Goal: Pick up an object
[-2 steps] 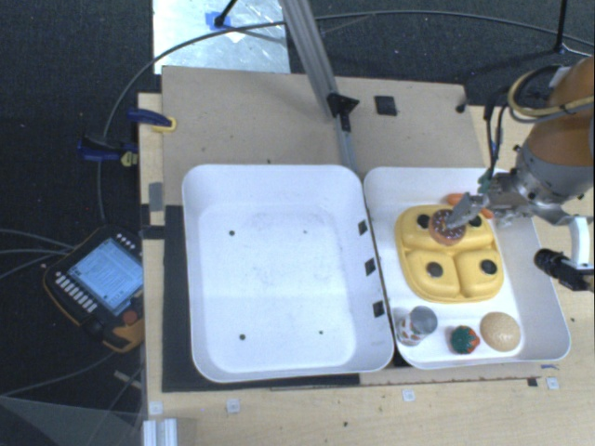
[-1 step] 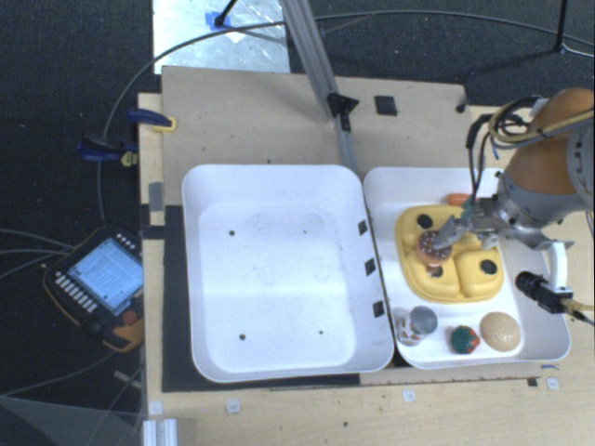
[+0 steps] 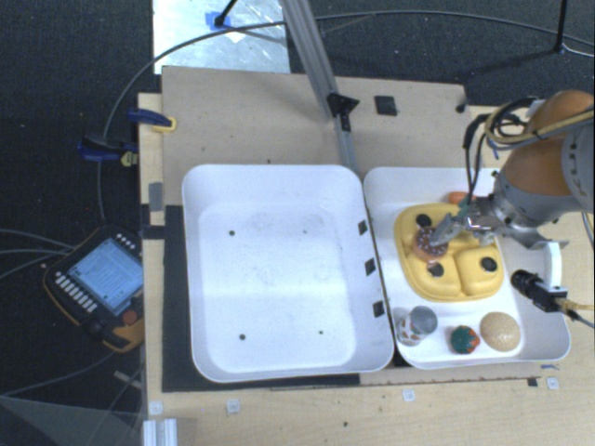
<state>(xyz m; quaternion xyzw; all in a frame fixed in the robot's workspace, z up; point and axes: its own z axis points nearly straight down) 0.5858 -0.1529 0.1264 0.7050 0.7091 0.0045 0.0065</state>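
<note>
The gripper (image 3: pixel 444 234), whose state I cannot tell, sits over the yellow toy (image 3: pixel 453 258) at centre right; it should descend squarely before closing.

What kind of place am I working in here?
Probably a robotics lab: two white bins on a board bench, a teach pendant on dark carpet, loose cables, and the gripper over a yellow toy.
</note>
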